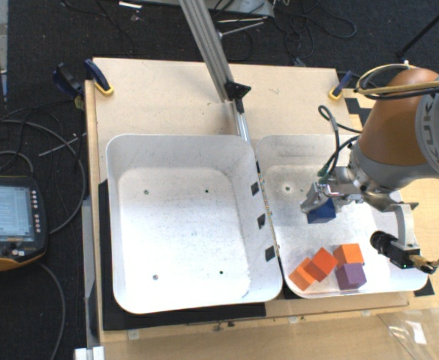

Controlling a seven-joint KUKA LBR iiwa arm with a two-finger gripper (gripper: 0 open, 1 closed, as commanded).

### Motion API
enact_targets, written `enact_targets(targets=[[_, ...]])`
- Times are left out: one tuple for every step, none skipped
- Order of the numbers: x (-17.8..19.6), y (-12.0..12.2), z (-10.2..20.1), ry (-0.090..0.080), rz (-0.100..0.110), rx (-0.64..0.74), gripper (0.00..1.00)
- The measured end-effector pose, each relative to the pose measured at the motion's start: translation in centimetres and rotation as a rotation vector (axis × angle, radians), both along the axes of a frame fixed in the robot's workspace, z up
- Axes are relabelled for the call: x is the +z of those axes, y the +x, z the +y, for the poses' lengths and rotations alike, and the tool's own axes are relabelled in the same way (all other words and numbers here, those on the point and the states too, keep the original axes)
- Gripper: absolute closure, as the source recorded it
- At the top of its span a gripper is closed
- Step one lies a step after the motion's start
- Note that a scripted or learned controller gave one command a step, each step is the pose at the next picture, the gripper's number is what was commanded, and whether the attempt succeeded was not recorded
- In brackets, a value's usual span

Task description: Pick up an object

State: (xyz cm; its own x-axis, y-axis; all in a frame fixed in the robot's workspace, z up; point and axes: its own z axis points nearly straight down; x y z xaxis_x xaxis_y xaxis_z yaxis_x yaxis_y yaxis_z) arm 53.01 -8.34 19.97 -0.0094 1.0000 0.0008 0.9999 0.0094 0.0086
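1. Nearest, in the right bin (279, 172) by its near rim, lay three blocks bunched together: an orange block (314, 268) to the left, a smaller orange cube (348, 254) just beyond it to the right, and a purple cube (350, 275) touching that one on its near side. None of them was in contact with the arm.
2. A little farther in the same bin, the pincer (320, 201) hung over a blue cube (323, 211). The cube sat right at the fingertips, partly hidden by them. Whether the fingers were closed on it or merely straddling it could not be told from this angle, and nor could it be told whether the cube rested on the bin floor or was lifted.
3. To the left, the left bin (121, 156) carried only specks on its floor.
4. Farther still, the bare desk (166, 96) ran behind both bins, with a slanted metal rail (208, 40) crossing it.
5. By my reading, the approach to the blue cube was done; a confirmed grip and a clear lift remained to be shown.
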Motion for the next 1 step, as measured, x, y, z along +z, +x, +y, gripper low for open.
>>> enact_targets(targets=[[-0.16,5.29,4.18,0.000,0.004,-0.001,1.00]])
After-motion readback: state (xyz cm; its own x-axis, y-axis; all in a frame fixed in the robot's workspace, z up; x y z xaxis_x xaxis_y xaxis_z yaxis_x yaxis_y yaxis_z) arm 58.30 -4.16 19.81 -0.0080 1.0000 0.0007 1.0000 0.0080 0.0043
